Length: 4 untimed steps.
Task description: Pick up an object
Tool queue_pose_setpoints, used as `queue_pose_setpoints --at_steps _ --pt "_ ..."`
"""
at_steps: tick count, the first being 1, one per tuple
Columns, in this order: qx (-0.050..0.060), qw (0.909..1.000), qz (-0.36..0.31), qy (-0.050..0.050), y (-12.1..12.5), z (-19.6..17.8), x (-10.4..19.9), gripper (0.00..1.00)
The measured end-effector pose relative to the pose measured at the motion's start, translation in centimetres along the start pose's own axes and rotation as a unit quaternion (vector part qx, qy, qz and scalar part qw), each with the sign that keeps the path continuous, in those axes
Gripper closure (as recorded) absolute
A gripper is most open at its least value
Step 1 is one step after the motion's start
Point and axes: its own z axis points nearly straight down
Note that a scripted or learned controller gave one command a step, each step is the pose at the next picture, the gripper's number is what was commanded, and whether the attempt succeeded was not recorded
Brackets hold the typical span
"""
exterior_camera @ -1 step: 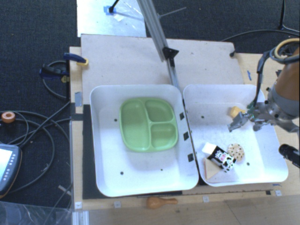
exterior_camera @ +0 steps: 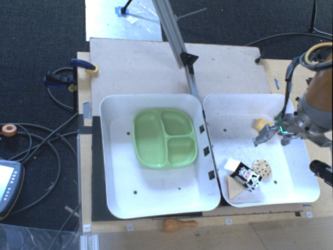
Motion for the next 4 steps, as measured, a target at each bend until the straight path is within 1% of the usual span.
queue_pose_setpoints --at_steps 1,2,3,4 --pt "0.003 1.0 0.001 0.0 0.2 4.2 0.2 0.0" --pt "0.004 1.0 0.001 0.0 0.3 10.4 -0.1 0.0" --pt "-0.003 1.0 0.001 -0.002 0.5 14.0 -0.3 0.0" --pt "-0.005 1.0 0.001 -0.002 0.7 12.7 -0.2 1.0"
